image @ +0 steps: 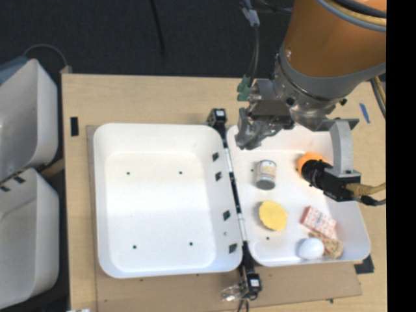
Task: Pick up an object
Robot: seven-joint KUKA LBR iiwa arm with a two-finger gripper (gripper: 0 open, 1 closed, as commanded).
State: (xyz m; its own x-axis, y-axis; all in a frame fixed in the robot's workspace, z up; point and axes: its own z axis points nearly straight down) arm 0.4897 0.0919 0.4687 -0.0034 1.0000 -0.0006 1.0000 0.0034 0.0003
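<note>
My claw hangs just above the small can in the right bin; I cannot tell its state. A yellow disc lies below the can.

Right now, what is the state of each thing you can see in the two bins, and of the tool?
Tool: over the right bin's far left corner, holding nothing visible.
Can: upright, free.
Yellow disc: lying flat.
White ball: resting at the near wall.
Patterned pack: lying flat.
Orange ball: partly hidden.
</note>
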